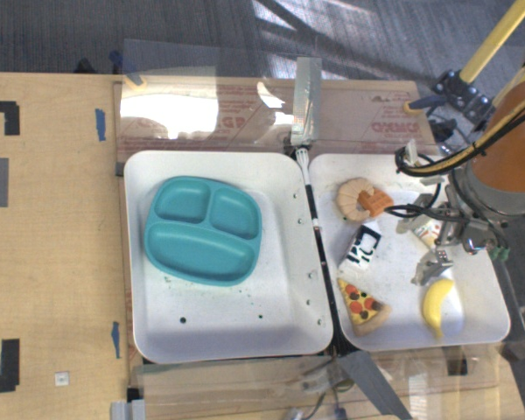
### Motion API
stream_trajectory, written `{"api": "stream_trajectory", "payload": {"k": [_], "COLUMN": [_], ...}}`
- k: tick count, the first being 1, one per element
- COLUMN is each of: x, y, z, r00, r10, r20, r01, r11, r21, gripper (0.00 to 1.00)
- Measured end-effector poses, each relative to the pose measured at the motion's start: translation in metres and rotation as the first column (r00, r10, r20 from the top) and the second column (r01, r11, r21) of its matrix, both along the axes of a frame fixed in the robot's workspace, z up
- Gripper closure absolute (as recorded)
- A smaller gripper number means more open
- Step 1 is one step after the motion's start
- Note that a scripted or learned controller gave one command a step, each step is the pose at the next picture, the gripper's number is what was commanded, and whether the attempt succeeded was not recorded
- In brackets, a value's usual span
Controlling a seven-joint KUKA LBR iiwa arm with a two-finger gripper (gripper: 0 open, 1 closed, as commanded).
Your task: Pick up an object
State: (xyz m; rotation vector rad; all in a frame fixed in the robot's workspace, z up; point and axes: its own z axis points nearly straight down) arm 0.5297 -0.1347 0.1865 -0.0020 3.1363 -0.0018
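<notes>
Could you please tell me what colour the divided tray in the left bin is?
Teal; the divided tray shows plainly in the camera view.

The arm point(507, 147) runs out past the right edge, so only its orange band and wrist show. Cables and brackets crowd the gripper point(433, 265), and whether anything sits between its fingers cannot be told from above. The gripper covers the top end of the yellow banana point(439, 309). A small white item point(427, 233) lies half hidden under the wrist hardware (its kind cannot be made out). The markings on the black-and-white block point(362, 246) are too small to read. Glare washes out the clear panel point(192, 112) behind the left bin point(140, 261).
</notes>
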Motion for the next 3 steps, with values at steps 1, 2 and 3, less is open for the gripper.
{"api": "stream_trajectory", "payload": {"k": [1, 2, 3], "x": [0.036, 0.04, 0.046], "y": [0.025, 0.026, 0.07], "z": [-0.097, -0.083, 0.001], "r00": [0.911, 0.911, 0.628], "r10": [-0.413, -0.411, -0.778], "r20": [0.006, 0.019, 0.0], "r01": [0.413, 0.411, 0.778], "r11": [0.911, 0.912, 0.628], "r21": [0.004, 0.007, 0.007], "gripper": [0.0, 1.0, 1.0]}}
